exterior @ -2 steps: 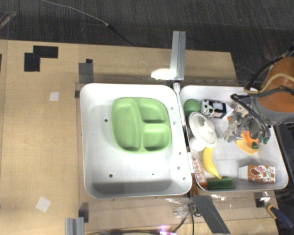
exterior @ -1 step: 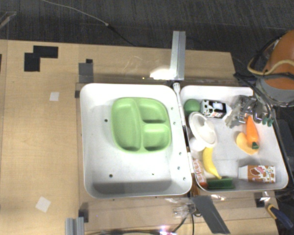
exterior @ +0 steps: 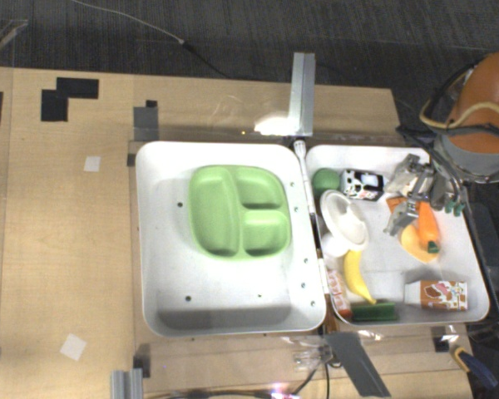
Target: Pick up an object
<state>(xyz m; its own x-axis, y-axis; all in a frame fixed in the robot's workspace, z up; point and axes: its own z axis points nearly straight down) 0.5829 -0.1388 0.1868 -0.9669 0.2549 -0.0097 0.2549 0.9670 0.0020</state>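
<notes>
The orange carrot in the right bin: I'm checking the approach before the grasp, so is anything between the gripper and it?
Nothing visible stands between them. The gripper is just above-left of the orange carrot, which lies on a yellow piece in the right white bin.

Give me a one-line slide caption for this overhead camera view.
Gripper over the right bin beside a carrot, with a green tray in the left bin.

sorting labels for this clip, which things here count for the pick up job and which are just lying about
For the job:
hand
carrot, right by the hand
banana
white cup
green ball
juice box

Lying about:
green tray in the left bin
cable on the floor
</notes>
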